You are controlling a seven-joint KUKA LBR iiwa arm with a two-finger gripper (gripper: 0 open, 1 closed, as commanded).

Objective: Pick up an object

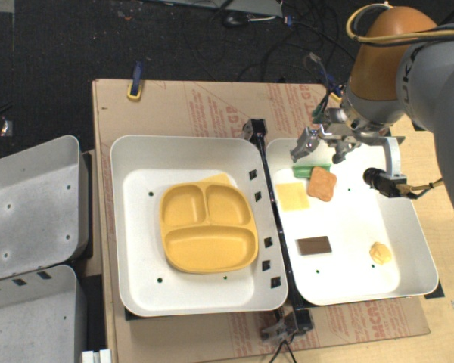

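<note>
In the right bin [408, 225] lie an orange-brown chunk [321, 185], a pale yellow square slice [292, 197], a dark brown flat rectangle [313, 246], a small yellow lump [380, 253] and a green piece [305, 169] at the far left corner. My gripper [321, 148] hangs over the bin's far left part, just above the green piece and the orange chunk. Its fingers [301, 148] are spread apart with nothing between them.
The left bin [129, 203] holds a yellow divided tray [209, 228]. A black divider with clips [268, 203] runs between the bins. Grey metal panels [30, 210] lie at the left. A blue and yellow clamp [136, 82] sits on the board's far edge.
</note>
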